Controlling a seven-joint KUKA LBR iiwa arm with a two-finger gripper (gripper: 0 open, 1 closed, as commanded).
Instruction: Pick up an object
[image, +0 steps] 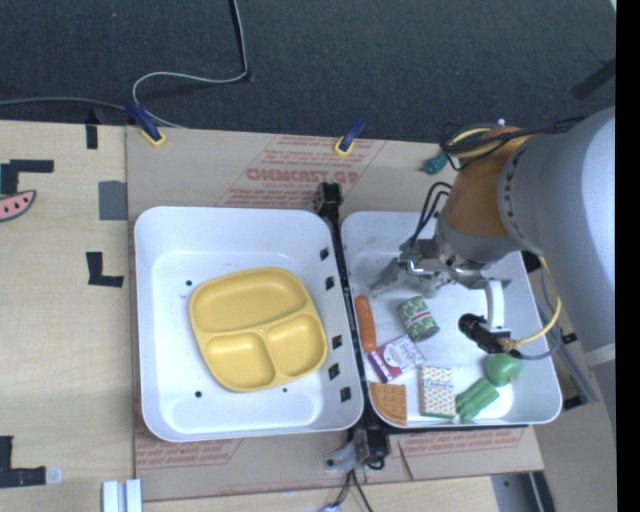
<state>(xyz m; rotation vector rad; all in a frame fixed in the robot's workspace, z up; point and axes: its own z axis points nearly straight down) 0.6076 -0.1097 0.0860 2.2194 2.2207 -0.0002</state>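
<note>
The end effector (415, 272) hangs low over the right bin (440, 225), near its far edge, and I cannot tell how it is set. The nearest thing is the can (418, 317), lying a little nearer the bin's front edge, apart from the other items. To do this step well, I think the arm should center over the can, lower straight, and close across its narrow side, away from the carrot (366, 322) at the left wall. The arm (560, 210) reaches in from the right, with its orange band (478, 195) bent down over the bin.
</note>
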